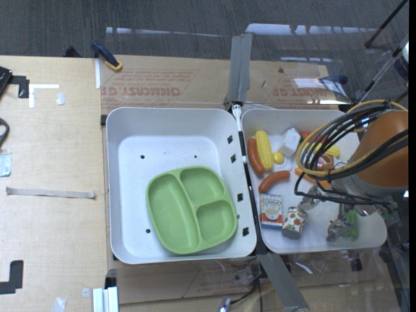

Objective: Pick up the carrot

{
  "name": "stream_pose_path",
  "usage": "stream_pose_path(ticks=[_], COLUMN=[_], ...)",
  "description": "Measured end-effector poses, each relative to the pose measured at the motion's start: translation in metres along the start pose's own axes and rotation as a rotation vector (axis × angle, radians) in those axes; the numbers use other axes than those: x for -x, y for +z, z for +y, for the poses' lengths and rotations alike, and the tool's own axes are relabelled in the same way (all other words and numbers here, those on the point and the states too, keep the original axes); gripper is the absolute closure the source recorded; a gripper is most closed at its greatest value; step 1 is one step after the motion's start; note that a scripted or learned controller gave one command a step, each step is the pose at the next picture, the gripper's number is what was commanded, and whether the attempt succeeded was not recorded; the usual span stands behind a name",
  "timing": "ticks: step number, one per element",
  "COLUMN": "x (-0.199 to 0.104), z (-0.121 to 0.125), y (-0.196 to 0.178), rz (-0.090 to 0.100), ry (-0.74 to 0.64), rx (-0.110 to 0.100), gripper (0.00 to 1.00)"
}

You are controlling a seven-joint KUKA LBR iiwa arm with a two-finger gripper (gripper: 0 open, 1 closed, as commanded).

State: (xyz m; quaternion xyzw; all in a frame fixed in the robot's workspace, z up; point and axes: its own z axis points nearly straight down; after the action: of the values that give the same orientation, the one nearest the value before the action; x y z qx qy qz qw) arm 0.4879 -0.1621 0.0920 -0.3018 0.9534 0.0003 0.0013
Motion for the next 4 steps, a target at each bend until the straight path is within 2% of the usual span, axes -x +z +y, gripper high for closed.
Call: stream_pose_path(ticks=[1, 2, 3, 4], x=[0.029, 0.030, 0.011, 0.031], z=[0.045, 0.004, 0.019, -0.067], y=[0.000, -0.015, -0.001, -0.001], rz=[0.001, -0.002, -0.001, -0.003], ry=[0.241, -0.059, -0.125, -0.259], rx=[0.000, -0.002, -0.001, -0.002], gripper=[0.00, 0.00, 0.00, 0.00])
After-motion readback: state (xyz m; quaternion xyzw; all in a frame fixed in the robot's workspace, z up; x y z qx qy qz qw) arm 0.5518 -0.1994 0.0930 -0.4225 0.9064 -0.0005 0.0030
